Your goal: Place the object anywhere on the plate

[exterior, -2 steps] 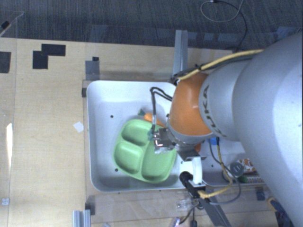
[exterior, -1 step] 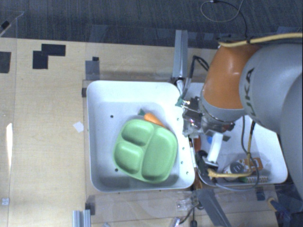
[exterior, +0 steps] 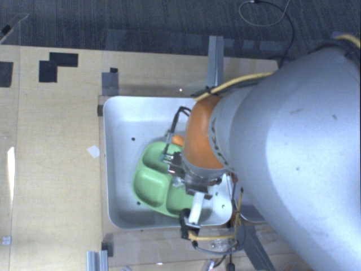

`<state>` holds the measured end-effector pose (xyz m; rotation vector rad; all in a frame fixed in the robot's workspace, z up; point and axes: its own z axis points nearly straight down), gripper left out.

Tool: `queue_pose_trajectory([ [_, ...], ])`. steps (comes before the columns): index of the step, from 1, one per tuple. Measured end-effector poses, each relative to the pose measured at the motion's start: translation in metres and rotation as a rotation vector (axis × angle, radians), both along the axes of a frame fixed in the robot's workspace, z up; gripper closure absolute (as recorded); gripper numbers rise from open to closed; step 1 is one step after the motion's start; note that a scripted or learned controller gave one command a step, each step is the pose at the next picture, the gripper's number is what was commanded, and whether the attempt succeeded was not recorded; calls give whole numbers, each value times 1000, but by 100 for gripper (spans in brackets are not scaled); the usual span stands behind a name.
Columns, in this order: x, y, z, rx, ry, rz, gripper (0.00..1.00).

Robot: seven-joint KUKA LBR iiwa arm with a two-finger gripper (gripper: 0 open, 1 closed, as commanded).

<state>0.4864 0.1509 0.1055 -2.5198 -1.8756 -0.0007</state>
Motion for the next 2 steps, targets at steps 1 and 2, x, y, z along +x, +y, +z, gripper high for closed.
queue_pose_trajectory([
  [1, 1, 13, 19, 1, -1, 20, 100],
  [2, 1, 16, 14, 0, -1, 101, 100],
])
